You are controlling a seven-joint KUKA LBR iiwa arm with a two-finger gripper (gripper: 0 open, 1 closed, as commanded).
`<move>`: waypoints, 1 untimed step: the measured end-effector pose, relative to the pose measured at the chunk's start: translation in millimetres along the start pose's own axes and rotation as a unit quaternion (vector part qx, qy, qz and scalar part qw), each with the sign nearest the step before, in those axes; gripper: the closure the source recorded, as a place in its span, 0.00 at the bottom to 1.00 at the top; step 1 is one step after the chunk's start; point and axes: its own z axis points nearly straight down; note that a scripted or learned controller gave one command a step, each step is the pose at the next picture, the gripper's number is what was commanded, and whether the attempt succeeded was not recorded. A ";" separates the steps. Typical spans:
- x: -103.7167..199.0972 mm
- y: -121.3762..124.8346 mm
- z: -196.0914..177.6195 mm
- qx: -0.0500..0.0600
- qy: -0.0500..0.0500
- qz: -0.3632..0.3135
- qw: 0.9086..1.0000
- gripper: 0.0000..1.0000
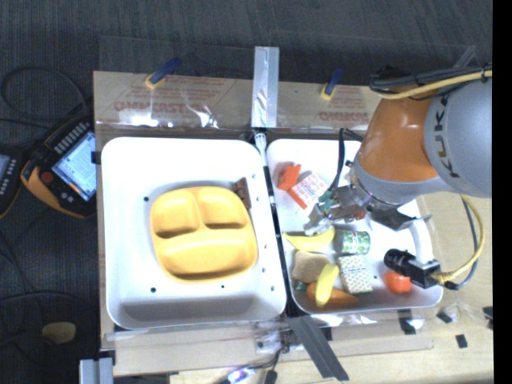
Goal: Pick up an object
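Two fingers [328, 207] hang at the tip of the gripper [326, 212], low over the middle of the right bin [280, 154]; we cannot tell from this slanted view how far apart they stand, nor whether anything sits between them. Just below them we see a banana [309, 236] lying crosswise, its upper edge close under the fingertips, though we cannot tell if they touch it. Just up and left of the fingers lies a small orange-and-white box [307, 188], with a red piece [286, 175] beside it nearer the bin's top left corner. To the right of the banana a green can [352, 241] lies on its side, and below that a dotted white packet [354, 273]. Lower left we find a brown bun [308, 267], a yellow piece [325, 283] standing over an orange carrot [344, 298], and at the lower right a red ball [396, 282] by a black fitting on the arm's cable. Above the gripper we see the orange band [400, 142] and grey arm [472, 134], reaching in from the right. Beyond the divider, the left bin [128, 166] holds a yellow tray [204, 230] with three compartments. Outside the bins, at far left, a pendant [68, 170] lies on the dark floor.
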 end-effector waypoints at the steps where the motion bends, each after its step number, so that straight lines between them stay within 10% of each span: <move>1: 0.3 0.2 0.0 0.000 0.000 0.000 1.000 0.00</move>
